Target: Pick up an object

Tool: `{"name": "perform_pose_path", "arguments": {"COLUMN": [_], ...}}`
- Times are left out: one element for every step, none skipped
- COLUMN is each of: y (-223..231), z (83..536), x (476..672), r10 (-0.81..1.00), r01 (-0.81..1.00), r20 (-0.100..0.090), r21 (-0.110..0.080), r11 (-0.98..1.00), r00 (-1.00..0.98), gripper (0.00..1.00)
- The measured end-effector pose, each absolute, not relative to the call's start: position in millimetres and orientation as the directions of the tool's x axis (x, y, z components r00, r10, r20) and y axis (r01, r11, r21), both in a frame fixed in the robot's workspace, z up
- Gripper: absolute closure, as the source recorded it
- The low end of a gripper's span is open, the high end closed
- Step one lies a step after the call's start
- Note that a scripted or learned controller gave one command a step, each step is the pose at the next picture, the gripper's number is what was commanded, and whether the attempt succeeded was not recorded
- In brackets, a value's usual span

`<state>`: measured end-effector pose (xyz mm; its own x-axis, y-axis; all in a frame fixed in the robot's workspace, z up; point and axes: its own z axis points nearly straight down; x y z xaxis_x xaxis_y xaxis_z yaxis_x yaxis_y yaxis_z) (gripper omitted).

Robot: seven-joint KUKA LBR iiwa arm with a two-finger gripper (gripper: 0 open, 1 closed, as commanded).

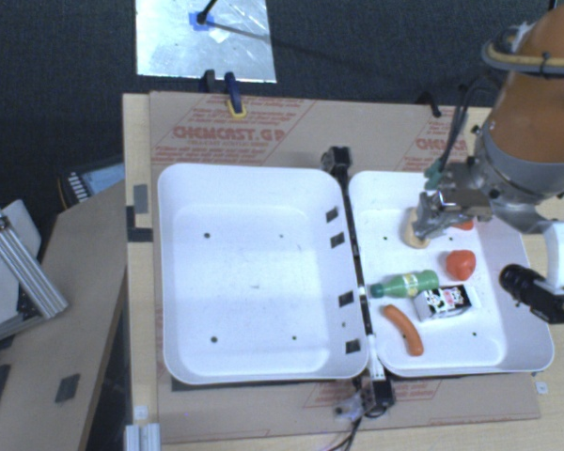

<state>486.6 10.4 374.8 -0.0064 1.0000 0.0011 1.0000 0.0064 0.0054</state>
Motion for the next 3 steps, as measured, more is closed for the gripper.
{"name": "perform_pose_path", "arguments": {"y": [21,67,41], "z": [392,491,320], "x": [487.0,537.8,550.8], "r10": [1.0,1.0,1.0], "r01": [1.0,1.0,1.0], "r20": [0.001,0.002,-0.002], "r21": [0.004,0.015,-0.011], "r11": [0.006,0.009,-0.002], "r00": [-0.006,-0.009,0.001], "gripper": [1.0,1.0,1.0]}}
